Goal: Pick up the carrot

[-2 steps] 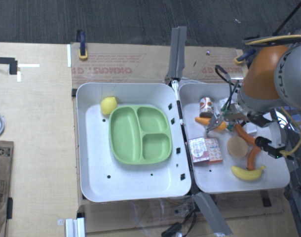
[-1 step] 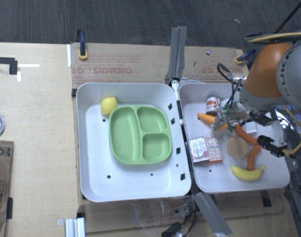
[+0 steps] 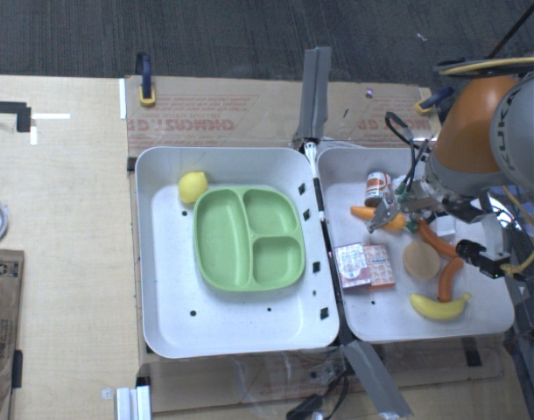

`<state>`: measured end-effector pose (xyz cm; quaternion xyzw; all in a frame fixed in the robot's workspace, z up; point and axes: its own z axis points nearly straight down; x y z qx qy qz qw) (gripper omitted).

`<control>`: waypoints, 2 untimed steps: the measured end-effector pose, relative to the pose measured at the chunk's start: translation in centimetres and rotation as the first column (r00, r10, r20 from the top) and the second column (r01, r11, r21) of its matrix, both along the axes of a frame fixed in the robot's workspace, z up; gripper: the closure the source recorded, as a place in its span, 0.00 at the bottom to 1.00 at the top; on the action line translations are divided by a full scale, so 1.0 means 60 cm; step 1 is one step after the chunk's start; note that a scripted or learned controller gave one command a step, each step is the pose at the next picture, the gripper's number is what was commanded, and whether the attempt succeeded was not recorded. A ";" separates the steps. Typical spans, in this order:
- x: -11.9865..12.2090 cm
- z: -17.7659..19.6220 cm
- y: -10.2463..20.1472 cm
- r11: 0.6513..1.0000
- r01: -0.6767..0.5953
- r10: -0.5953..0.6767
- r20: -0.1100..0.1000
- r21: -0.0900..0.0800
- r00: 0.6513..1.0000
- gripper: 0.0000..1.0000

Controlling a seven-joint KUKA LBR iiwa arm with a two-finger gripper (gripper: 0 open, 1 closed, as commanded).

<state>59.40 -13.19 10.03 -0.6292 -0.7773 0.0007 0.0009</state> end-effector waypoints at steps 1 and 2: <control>-0.011 0.014 0.001 1.000 -0.025 0.025 0.001 0.000 1.000 0.00; -0.053 -0.014 -0.057 0.995 -0.104 0.104 0.001 0.001 0.995 0.00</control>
